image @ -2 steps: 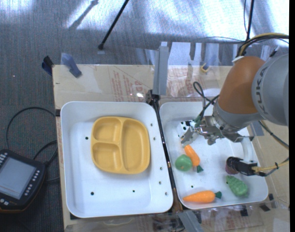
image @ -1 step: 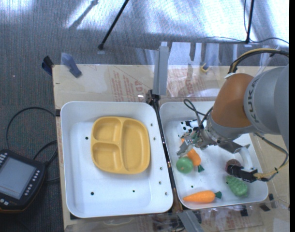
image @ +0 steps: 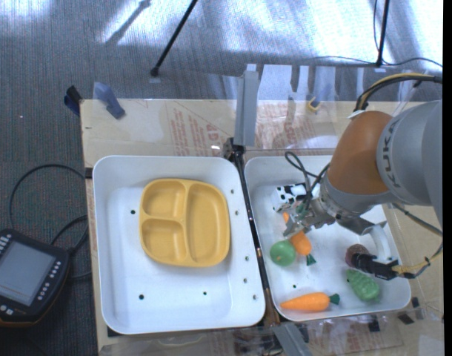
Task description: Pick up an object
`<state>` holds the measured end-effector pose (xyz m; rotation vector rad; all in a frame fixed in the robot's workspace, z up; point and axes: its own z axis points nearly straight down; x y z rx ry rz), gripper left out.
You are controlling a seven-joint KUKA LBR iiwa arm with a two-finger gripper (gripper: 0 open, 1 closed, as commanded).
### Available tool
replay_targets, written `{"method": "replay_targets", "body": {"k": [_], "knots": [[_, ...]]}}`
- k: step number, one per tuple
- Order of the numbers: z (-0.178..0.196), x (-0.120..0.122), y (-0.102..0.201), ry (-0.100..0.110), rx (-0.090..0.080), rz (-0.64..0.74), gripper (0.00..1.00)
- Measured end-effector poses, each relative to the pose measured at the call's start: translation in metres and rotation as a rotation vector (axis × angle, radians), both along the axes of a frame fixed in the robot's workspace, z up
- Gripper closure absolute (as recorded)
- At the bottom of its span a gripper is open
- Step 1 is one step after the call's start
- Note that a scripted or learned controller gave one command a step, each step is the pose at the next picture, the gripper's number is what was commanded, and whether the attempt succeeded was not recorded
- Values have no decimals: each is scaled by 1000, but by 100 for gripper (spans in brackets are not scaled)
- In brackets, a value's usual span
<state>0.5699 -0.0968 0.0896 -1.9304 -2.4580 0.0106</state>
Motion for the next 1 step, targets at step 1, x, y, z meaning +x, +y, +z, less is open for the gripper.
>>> {"method": "replay_targets", "body": {"k": [1], "knots": [[98, 55, 53, -17, -4, -149, 100]]}}
